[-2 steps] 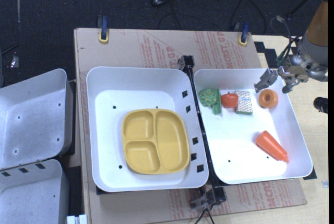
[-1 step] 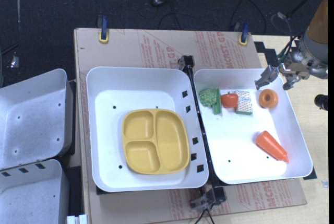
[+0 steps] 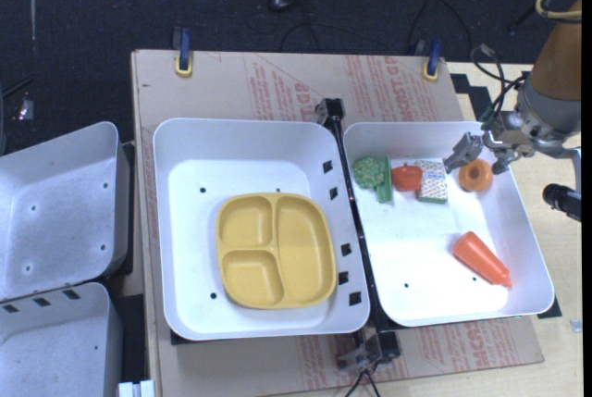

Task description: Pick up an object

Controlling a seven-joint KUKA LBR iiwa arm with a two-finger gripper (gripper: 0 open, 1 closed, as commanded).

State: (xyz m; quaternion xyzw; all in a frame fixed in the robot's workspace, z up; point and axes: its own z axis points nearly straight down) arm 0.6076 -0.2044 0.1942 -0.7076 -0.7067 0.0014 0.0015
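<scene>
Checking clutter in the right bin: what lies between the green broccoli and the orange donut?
In the camera view, between the broccoli and the donut lie a red tomato and a speckled sponge block.

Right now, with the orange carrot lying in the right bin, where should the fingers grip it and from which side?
Grip the carrot across its thick upper-left end, coming straight down from above. It lies flat and diagonal, tapering toward the lower right, so the fingers should close across its width, square to its long axis. It sits apart from the other toys, though its narrow tip is close to the right bin wall, another reason to favour the thick end.
</scene>
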